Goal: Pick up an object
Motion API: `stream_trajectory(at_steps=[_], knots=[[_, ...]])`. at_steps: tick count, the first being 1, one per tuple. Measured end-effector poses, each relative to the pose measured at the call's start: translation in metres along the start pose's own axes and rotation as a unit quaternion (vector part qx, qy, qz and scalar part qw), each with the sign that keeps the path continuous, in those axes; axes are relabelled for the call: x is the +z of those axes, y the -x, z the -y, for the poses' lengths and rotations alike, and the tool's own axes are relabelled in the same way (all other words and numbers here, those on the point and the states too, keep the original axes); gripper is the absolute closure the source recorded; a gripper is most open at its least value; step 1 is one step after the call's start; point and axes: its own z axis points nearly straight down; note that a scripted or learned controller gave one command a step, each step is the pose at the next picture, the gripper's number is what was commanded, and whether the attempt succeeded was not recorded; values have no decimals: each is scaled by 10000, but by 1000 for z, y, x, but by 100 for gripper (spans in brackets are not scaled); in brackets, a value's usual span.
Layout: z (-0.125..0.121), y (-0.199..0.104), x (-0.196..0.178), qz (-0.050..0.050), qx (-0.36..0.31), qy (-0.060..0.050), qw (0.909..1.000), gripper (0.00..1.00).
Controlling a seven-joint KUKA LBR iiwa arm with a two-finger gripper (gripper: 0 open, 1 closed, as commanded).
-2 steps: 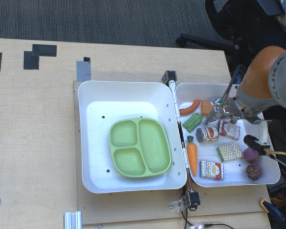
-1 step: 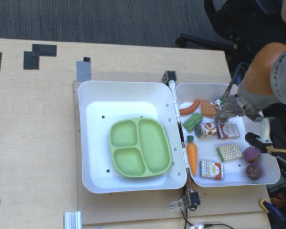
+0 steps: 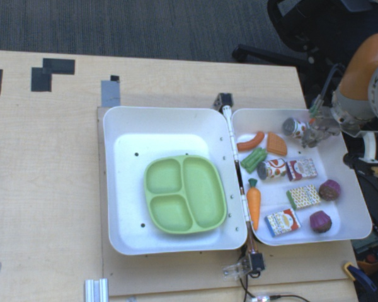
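The right bin (image 3: pixel 359 222) holds several toy foods: a red sausage (image 3: pixel 250 141), an orange wedge (image 3: pixel 276 145), a green pickle (image 3: pixel 253 158), a carrot (image 3: pixel 254 206), small cartons (image 3: pixel 301 168) and two purple pieces (image 3: pixel 320 221). A small grey can (image 3: pixel 293 127) lies near the bin's far edge. My gripper (image 3: pixel 312 131) hangs low over the bin's far right corner, just right of the can. The arm's grey wrist and orange band reach in from the right.
The left bin (image 3: pixel 123 168) holds a green divided plate (image 3: pixel 185 194). A metal clamp (image 3: pixel 224 100) sits at the far end of the seam between the bins. Dark patches mark the wooden bench at the far left.
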Motion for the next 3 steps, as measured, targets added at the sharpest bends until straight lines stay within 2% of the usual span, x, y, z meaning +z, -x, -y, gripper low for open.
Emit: stream_trajectory(at_steps=[1, 2, 3], knots=[[-1, -3, -1, -15, -18, 15, 10000, 0], [-3, -3, -12, 3, -34, 57, 10000, 100], [66, -30, -100, 12, -13, 196, 9998, 100]])
